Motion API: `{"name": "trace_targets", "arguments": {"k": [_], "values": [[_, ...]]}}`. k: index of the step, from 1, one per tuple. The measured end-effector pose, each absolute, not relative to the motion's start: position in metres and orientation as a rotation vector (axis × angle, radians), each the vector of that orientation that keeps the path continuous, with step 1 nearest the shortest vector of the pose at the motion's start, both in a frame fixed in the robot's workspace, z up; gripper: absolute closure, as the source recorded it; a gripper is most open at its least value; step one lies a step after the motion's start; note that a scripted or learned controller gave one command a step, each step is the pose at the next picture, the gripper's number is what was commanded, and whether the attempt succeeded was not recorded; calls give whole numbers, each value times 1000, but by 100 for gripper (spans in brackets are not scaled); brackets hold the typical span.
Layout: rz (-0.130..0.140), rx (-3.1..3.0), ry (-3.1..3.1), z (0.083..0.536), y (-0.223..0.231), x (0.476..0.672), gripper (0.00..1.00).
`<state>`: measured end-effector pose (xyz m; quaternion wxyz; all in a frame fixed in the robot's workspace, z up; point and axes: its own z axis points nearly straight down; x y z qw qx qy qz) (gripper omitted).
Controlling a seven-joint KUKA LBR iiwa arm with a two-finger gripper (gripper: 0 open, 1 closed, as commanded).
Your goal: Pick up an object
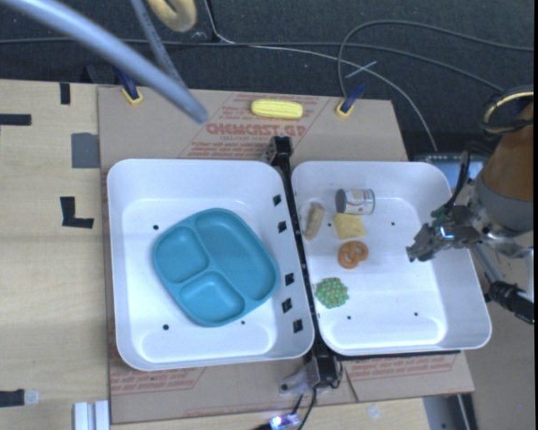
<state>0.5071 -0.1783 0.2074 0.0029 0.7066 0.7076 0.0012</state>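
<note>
The gripper [428, 245] hangs at the right edge of the right bin [403, 330], right of centre in the frame, and I cannot tell how it is set. In that bin's left half, well apart from it, lie a can [356, 202] at the top, a yellow block [349, 226] just below it, a pale piece [314, 219] to the left, then a donut [352, 254] and a green ball [331, 291] lower down. The left bin [130, 204] holds a blue tray [215, 265], and a banana [276, 109] lies on the cardboard at top centre.
</note>
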Motion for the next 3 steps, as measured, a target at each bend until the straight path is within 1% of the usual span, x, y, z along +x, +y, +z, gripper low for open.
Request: {"name": "trace_targets", "arguments": {"k": [1,2,3], "values": [[3,2217,2219,262,-180,498,100],[1,2214,2229,261,-132,508,100],[0,2215,2230,261,-72,507,100]]}}
